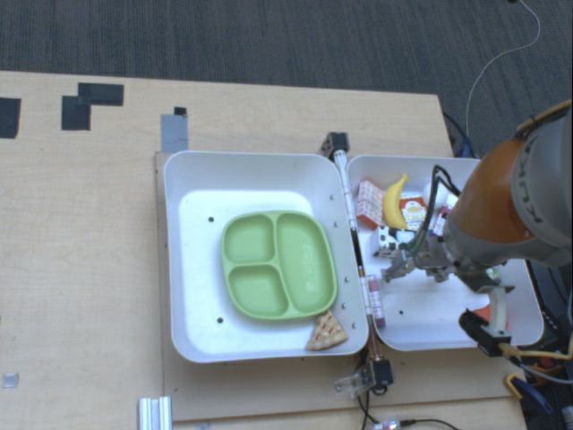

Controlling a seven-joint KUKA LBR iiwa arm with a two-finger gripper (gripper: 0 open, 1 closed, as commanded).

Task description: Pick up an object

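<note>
My pincer [400, 265]: low in the right bin [421, 325], aimed toward its left wall; I cannot tell its state or whether it touches anything.
Banana [395, 202]: loose near the bin's back edge, among small packets [369, 202].
Left bin [192, 267]: green divided plate [278, 265], pizza slice [328, 331].

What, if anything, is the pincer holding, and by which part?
It cannot be told. The pincer is low in the right bin, near the banana, with nothing visibly between its tips.
</note>
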